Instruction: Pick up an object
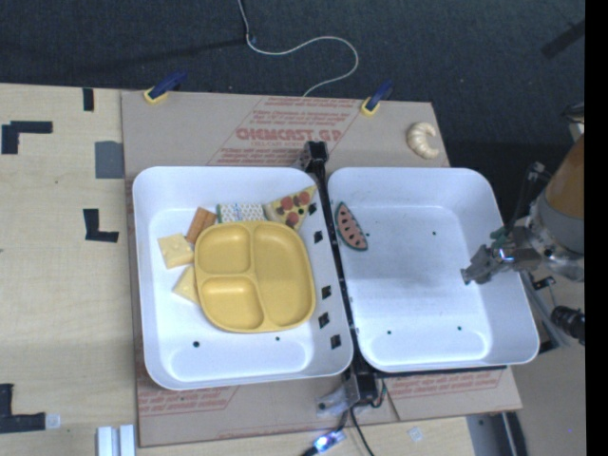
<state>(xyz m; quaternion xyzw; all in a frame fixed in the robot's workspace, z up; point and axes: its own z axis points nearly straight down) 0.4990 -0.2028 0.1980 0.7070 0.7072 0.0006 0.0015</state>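
Gripper (pixel 486 262), grip unreadable, hangs over the right bin (pixel 475 193); watermelon slice (pixel 351 226) lies at ten o'clock, long axis roughly twelve-to-six.

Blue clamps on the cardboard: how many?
2. One clamp at the cardboard's far-left corner, the other clamp at its far-right corner. The bins may hide more along the near edge.
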